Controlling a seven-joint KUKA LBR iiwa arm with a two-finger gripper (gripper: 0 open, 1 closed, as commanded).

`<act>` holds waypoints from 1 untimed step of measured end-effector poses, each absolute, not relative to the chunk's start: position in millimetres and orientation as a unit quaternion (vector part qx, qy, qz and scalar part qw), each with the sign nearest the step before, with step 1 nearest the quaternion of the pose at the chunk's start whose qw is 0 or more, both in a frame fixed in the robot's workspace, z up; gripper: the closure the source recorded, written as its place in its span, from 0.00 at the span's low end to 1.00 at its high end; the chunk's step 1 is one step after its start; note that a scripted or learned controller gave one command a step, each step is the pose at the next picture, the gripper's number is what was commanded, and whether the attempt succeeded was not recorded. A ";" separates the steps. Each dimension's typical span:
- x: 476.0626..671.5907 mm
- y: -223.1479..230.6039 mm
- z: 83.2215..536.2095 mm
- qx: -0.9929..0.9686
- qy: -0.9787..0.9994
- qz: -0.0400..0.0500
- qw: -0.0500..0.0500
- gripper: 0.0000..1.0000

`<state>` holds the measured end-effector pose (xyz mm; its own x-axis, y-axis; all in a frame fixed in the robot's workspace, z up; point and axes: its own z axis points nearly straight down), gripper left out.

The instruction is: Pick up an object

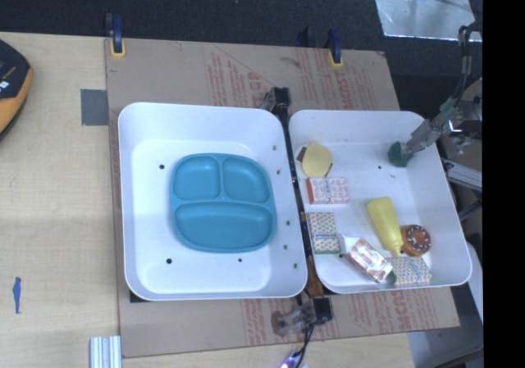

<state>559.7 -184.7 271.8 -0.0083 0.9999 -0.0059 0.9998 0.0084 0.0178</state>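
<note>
Risk here comes mostly from crowding. Two white bins stand side by side on the desk (57, 194). The left bin (135, 194) carries a blue divided plate (222, 201) near its middle. The right bin (435, 186) carries the small things: a yellow round piece (317, 159) and printed packets (327, 190) along its left wall, a yellow bottle (384, 224) near the middle, a doughnut-like toy (416, 238) just beside it, and a wrapped packet (367, 260) near the front edge. The jaws (400, 153) hang over the far right corner of this bin; whether they are spread or pressed together I cannot tell. No thing is seen between them. I judge that a descent there may meet only bare floor or strike the bin wall.
</note>
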 end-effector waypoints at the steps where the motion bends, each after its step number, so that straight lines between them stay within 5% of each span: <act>1: 505.9 -165.9 85.1 0.706 0.709 -0.003 -0.005 0.00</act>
